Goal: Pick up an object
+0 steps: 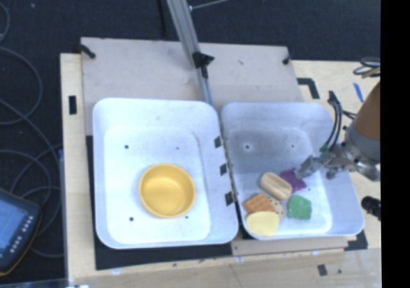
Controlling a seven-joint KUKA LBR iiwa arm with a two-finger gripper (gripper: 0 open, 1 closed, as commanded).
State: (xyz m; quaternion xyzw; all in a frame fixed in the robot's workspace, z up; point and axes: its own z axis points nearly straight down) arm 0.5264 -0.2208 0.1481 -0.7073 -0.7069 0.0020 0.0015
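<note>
Gripper [309, 166] low in right bin [256, 120], beside purple piece [294, 180]; finger state unclear. Center over one obj, avoid neighbours.

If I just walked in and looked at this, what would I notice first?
Probably the bright yellow bowl, sitting alone in the middle of the left bin. Next, the little heap of toy food in the near corner of the right bin: a tan bread roll, a green piece, a pale yellow piece. The arm's end effector hangs just right of that heap.
</note>
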